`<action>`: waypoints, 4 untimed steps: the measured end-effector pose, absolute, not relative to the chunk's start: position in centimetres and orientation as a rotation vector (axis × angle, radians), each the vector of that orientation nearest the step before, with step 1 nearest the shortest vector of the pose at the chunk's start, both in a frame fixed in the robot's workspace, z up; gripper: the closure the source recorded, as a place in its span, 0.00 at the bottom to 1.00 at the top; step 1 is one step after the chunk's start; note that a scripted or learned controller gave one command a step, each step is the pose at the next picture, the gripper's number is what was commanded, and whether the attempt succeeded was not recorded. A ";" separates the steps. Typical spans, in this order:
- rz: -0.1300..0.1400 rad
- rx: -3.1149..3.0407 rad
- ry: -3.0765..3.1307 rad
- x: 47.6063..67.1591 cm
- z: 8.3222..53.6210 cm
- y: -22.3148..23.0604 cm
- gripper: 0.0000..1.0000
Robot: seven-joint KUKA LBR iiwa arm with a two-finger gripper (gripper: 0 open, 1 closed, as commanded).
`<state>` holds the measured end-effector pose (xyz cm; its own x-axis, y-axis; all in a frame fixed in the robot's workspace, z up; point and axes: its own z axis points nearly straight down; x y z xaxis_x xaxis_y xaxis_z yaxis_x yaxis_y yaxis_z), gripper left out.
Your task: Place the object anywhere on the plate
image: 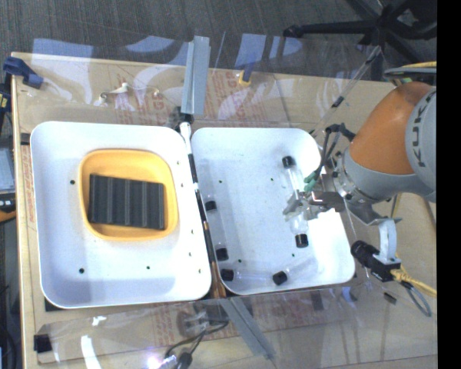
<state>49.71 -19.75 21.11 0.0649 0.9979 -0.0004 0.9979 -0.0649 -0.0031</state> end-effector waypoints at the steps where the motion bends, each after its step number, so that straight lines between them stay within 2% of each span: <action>1: 0.003 -2.051 -2.377 52.2 21.9 -14.9 1.00; 2: 0.001 -1.727 -2.624 56.0 20.6 -8.6 1.00; 3: 0.001 -1.435 -2.795 58.7 20.3 -4.0 1.00; 4: 0.001 -1.437 -2.795 58.7 20.3 -4.0 0.00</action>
